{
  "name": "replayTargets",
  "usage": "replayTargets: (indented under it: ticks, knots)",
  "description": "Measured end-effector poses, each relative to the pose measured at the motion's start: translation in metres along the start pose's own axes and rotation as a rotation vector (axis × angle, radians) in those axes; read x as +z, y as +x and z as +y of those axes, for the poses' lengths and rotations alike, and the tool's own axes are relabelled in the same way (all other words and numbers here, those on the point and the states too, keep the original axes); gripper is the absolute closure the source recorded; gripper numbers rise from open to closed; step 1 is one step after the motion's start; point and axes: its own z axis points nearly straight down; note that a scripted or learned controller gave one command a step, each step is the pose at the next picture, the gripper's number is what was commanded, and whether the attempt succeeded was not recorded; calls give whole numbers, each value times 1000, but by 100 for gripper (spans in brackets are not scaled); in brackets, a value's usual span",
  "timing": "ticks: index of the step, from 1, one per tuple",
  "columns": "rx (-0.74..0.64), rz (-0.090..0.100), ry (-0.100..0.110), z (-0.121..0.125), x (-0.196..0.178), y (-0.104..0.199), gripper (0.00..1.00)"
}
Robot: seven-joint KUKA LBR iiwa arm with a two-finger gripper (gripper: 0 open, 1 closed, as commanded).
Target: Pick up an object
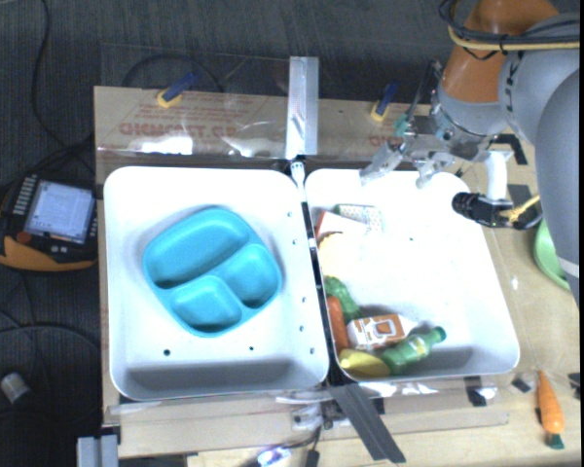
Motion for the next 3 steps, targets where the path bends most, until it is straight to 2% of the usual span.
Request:
replayTargets:
  ticks: [1,2,3]
  knots:
    - [241,2,-3,-13,120,5,0]
    - [186,-3,-4,4,122,-48,0]
    - [80,-4,-9,-41,121,-10,0]
